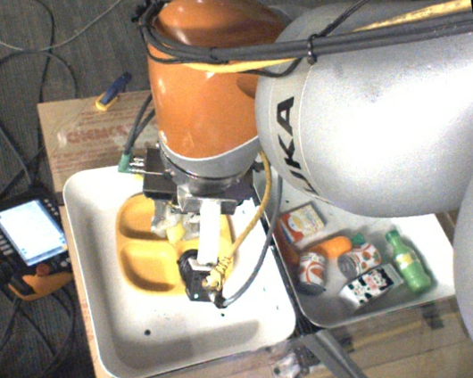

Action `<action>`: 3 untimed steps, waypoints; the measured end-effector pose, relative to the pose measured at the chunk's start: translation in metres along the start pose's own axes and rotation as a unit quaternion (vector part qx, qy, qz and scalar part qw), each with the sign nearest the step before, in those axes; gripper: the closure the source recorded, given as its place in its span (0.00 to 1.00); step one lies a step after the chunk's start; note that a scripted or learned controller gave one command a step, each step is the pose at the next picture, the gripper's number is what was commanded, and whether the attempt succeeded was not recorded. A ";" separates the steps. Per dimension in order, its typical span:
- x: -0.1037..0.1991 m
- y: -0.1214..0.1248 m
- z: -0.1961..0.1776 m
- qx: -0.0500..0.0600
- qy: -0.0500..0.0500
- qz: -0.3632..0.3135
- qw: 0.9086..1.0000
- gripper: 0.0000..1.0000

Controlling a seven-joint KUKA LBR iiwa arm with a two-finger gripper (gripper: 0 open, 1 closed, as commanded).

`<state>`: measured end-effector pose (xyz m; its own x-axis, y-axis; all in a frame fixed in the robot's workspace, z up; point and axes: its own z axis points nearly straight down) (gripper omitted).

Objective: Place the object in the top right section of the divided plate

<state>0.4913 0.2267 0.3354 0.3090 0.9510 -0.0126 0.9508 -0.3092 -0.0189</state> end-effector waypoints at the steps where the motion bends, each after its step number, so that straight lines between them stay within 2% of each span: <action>1: 0.001 -0.001 -0.008 0.002 -0.001 -0.002 1.000 1.00; 2: 0.002 -0.002 -0.015 0.004 -0.003 -0.003 1.000 1.00; 3: 0.002 -0.002 -0.015 0.004 -0.003 -0.003 1.000 0.00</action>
